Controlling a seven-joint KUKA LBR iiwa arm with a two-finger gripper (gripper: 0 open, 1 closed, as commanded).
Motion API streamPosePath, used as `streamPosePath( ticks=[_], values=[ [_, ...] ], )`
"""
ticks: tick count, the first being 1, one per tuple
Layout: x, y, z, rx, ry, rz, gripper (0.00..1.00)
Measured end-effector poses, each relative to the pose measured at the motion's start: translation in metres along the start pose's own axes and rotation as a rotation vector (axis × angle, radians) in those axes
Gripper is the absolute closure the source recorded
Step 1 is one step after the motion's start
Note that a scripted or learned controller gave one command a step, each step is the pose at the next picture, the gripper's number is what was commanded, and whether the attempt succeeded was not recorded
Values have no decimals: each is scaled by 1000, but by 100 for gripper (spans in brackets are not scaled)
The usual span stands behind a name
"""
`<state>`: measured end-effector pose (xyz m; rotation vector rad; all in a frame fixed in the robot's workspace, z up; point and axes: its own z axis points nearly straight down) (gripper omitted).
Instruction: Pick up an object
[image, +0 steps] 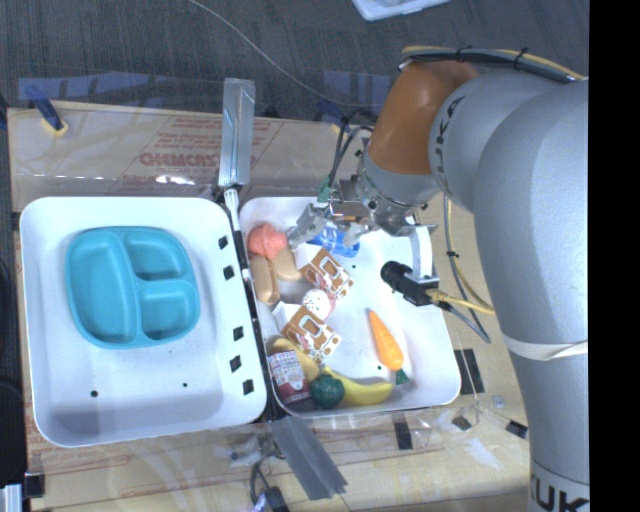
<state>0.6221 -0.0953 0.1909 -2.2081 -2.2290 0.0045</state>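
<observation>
Approach step, by judgement: gripper (322, 222) low over the far part of the right bin (440, 350), beside the blue object (343, 240) and near the pink ball (266, 241); impossible to tell if jaws open or closed, nothing seen between them. Next probably needed: choosing one item from the crowded pile, perhaps the carrot (386, 342) lying apart, then straight descent. Left bin (130, 400) with a blue divided tray (132, 284), both bins on a table (100, 150) under clear plastic, dark floor behind.
</observation>
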Motion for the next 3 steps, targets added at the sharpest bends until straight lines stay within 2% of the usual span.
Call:
streamPosePath(
  ticks=[1,2,3],
  values=[
    [-36,-7,95,-9,-2,-37,0],
    [-35,-5,83,-12,-2,-44,100],
    [56,21,-22,-12,1,-55,100]
  ],
)
